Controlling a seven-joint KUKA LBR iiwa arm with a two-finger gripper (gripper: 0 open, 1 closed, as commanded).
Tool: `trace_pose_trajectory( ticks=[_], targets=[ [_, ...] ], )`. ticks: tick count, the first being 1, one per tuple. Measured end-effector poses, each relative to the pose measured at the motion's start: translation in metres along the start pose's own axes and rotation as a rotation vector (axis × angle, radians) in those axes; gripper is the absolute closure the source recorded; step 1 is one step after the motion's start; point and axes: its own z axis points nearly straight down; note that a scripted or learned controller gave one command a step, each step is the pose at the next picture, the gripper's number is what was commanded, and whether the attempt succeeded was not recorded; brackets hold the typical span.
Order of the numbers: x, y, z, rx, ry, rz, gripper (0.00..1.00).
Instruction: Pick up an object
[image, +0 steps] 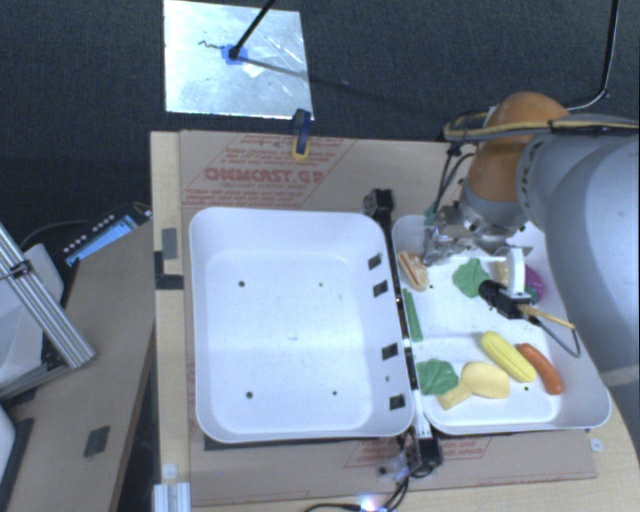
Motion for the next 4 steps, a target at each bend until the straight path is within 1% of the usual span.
trace_pose_trajectory(
  ticks=[4],
  targets=[
    [-0.0008,0.0000,0.0000,0.000,0.000,0.001,1.00]
  ],
)
